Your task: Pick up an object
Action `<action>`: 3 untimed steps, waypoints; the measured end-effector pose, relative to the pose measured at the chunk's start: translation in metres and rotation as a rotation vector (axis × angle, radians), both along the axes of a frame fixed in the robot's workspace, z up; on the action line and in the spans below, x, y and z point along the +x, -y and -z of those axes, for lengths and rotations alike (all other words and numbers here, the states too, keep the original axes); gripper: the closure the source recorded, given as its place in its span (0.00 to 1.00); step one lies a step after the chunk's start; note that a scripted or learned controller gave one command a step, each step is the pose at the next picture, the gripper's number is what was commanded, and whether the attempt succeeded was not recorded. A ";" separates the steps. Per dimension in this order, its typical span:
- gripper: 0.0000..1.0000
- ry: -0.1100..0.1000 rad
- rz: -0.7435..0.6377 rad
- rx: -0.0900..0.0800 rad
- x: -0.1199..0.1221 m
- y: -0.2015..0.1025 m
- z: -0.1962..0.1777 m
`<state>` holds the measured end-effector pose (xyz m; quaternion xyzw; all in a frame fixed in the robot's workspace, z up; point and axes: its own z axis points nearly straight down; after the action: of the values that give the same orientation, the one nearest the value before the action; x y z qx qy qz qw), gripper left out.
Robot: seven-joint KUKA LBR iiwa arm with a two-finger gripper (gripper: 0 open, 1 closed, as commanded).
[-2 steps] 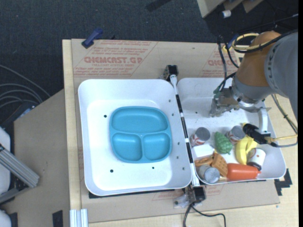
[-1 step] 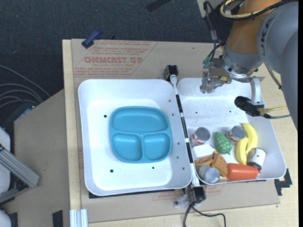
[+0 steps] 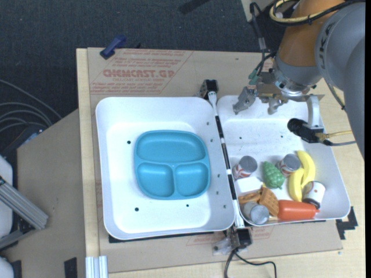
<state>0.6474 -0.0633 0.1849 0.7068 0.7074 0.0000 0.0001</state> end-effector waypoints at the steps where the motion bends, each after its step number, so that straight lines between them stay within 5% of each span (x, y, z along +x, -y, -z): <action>1: 0.00 -0.002 0.002 0.000 -0.007 0.043 0.101; 2: 0.00 -0.003 0.002 0.001 -0.065 0.037 0.101; 3: 1.00 -0.001 0.003 0.001 -0.064 0.037 0.091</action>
<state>0.5834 -0.1001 0.0943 0.7077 0.7065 -0.0001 -0.0008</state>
